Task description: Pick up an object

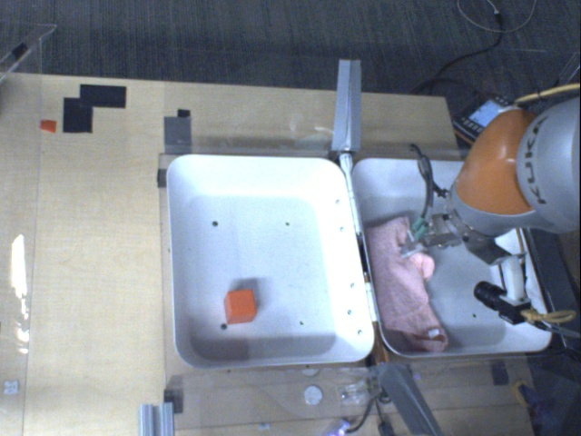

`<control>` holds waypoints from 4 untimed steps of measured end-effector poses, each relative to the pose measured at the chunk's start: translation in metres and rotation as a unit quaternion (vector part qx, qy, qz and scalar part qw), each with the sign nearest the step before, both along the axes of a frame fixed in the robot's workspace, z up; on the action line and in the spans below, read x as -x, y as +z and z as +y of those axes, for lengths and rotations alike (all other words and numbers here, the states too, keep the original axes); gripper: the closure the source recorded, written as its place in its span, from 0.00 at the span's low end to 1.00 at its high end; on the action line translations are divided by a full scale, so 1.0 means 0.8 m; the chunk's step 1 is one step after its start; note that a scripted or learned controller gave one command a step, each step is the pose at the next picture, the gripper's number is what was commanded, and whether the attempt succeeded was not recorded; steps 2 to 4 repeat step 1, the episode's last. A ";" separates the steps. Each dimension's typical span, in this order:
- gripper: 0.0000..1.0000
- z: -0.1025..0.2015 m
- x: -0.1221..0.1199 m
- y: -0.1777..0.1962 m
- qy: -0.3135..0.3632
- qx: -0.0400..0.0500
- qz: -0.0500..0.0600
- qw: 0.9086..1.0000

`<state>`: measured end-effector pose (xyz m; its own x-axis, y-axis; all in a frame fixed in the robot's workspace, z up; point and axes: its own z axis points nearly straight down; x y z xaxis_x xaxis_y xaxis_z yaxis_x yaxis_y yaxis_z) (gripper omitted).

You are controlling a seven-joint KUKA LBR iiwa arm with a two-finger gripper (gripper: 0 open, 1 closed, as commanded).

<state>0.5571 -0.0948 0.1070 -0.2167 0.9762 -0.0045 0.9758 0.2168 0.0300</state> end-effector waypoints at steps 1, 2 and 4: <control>1.00 0.040 -0.086 0.100 0.070 0.003 0.010 0.997; 1.00 0.040 -0.086 0.100 0.070 0.003 0.010 0.997; 1.00 0.040 -0.086 0.100 0.070 0.003 0.010 0.997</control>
